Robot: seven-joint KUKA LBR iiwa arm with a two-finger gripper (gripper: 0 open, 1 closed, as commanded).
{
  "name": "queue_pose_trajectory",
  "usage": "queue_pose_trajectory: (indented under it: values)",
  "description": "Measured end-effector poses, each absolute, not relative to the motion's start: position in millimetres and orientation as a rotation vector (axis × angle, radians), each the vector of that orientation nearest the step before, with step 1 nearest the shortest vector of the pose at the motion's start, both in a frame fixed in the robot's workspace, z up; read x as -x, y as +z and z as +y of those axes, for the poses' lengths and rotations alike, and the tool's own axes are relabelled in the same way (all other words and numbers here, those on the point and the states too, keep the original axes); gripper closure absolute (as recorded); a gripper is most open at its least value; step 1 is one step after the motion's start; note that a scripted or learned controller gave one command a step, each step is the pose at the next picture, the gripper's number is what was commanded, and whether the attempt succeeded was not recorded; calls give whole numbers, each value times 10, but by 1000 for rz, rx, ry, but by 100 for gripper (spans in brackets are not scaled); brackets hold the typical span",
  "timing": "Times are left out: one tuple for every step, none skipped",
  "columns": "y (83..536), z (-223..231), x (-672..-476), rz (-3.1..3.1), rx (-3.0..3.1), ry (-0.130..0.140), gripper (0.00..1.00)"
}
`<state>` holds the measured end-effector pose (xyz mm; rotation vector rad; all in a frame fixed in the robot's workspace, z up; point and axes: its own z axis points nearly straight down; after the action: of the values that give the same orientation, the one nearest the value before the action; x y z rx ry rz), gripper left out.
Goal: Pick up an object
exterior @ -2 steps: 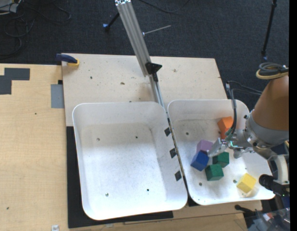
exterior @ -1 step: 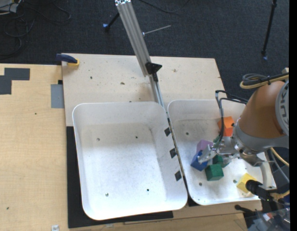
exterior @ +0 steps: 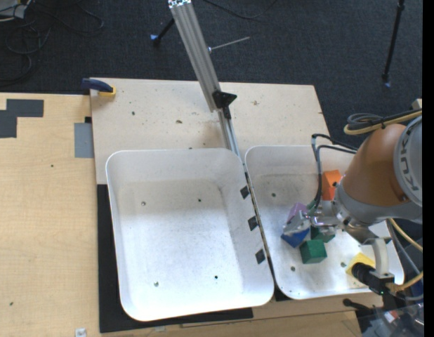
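The arm reaches in from the right, and my gripper (exterior: 306, 225) is low inside the right bin (exterior: 273, 170). It sits in a cluster of small objects: a purple piece (exterior: 296, 211) at its upper left, a blue block (exterior: 295, 239) just under it, and a green block (exterior: 314, 251) at its lower right. The gripper's metal tip touches or overlaps the purple and blue pieces; I cannot see whether anything is gripped. An orange object (exterior: 331, 181) lies behind the wrist, and a yellow object (exterior: 362, 264) lies near the bin's front right corner.
The left bin (exterior: 133, 163) stands beside the right one, with black clips along their shared wall. A slanted aluminium bar (exterior: 199, 51) rises from behind the bins. A blue and yellow clamp (exterior: 99, 86) sits on the bench's far left corner.
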<state>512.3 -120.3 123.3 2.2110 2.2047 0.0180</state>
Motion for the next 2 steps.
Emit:
queue_pose_trajectory:
  values:
    - [1328, -1225, -5129, 2192, -2221, 20, 100]
    - [1885, -1201, -5230, 2222, -2218, 2, 100]
